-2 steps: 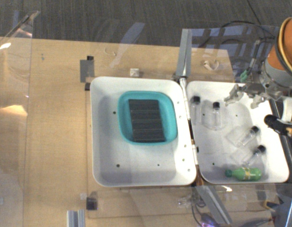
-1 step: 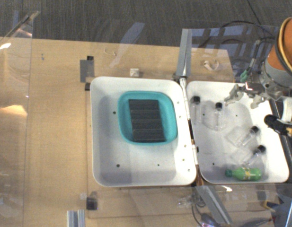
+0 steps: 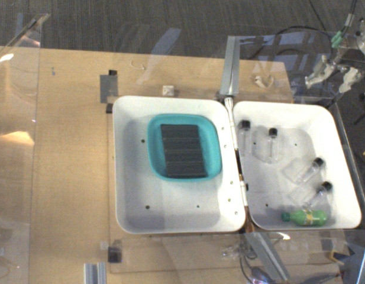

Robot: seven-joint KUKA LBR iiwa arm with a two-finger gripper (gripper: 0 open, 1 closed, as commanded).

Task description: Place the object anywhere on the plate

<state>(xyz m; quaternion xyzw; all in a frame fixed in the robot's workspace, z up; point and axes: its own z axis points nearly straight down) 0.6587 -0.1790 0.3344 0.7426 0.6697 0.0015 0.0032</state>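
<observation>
I've got the claw (image 3: 338, 74) parked far right, can't tell its state, leaving the teal rectangular plastic plate (image 3: 184, 147) unobstructed for the green plastic bottle (image 3: 304, 218).

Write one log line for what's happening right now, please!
tool: top right, outside bins | teal plate: left bin, holding dark ridged pad | right bin: four clear vials, green bottle | placing: not yet done

— On the wooden bench (image 3: 64, 158)?
— Two shallow white bins: left bin (image 3: 120, 176) and right bin (image 3: 342, 170), edge to edge.
— Behind the seam?
— Grey metal bar (image 3: 231, 70), running toward the back. Small pale cube (image 3: 168, 90) just beside the left bin's far rim.
— Near the front?
— Small black block (image 3: 114, 254) by the left bin's front corner.
</observation>
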